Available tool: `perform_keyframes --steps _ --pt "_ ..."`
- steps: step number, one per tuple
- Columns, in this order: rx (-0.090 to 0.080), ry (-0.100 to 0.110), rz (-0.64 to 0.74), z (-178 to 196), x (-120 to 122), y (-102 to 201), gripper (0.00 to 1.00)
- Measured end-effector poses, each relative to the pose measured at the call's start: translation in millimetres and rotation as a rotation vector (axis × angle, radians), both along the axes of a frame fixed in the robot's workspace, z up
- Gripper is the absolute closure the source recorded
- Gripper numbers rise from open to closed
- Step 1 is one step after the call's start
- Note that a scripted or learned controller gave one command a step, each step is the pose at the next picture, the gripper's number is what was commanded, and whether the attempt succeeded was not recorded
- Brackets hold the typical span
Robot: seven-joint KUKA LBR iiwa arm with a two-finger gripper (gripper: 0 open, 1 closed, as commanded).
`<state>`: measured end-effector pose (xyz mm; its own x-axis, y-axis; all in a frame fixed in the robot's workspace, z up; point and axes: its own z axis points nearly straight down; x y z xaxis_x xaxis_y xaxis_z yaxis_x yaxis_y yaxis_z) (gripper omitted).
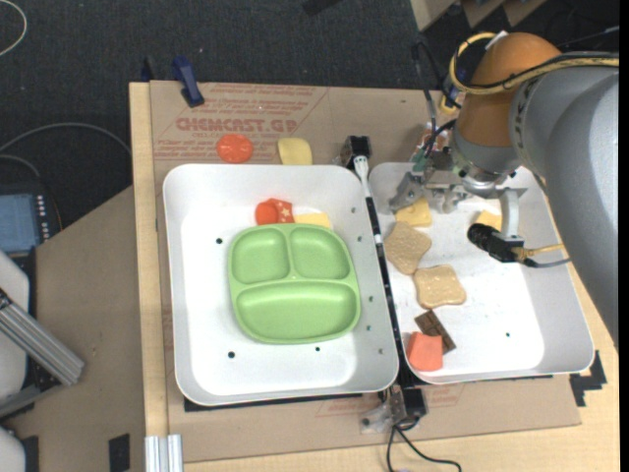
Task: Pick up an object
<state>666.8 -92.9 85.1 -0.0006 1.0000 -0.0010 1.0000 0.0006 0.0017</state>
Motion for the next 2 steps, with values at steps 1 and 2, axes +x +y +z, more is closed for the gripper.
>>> perform_keyframes --steps 1,2 --pt "0.0 0.0 0.0 0 0 0 0.0" --pt "0.001 0.005 -0.002 0 -10 -9 0.0"
